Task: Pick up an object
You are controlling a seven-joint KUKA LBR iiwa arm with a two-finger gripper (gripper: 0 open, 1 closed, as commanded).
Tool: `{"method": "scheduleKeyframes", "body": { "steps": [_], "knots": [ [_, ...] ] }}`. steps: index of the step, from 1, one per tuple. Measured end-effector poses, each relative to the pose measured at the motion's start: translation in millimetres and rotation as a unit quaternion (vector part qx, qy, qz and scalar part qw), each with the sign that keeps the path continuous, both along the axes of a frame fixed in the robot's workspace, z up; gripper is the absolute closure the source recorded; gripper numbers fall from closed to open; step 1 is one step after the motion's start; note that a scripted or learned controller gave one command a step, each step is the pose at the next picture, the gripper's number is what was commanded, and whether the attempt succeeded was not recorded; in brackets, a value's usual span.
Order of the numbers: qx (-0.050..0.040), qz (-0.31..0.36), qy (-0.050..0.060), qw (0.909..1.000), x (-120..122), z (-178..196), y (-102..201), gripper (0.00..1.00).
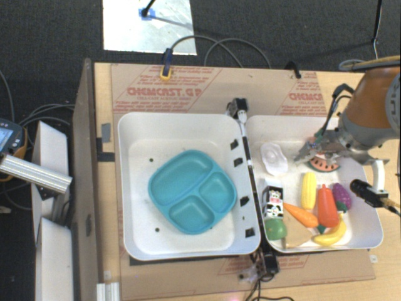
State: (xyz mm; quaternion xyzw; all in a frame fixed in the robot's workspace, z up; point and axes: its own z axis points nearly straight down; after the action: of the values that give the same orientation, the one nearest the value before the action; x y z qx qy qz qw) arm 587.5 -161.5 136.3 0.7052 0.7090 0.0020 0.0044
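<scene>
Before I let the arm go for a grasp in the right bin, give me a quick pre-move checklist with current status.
1. Hand over the right bin: ok, near its back wall.
2. Something under the hand: ok, watermelon slice just below.
3. Object held between fingers: cannot tell.
4. Targets crowded: not ok, corn, carrot, red pepper and banana lie packed together.
5. Teal plate out of the way: ok, in the left bin.

Glossy plastic toy food (317,207) lies in a smooth white plastic bin (369,234); the teal plate (192,191) looks matt.
</scene>
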Motion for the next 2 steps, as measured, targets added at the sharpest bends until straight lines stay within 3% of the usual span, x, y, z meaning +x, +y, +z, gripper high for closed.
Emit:
{"method": "scheduleKeyframes", "body": {
  "steps": [1, 2],
  "knots": [
    [0.0027, -0.002, 0.006, 1.0000, -48.4, -54.3, 10.4, 0.00],
    [0.0016, -0.002, 0.003, 1.0000, -45.4, -41.6, 9.5, 1.00]
  ]
}}
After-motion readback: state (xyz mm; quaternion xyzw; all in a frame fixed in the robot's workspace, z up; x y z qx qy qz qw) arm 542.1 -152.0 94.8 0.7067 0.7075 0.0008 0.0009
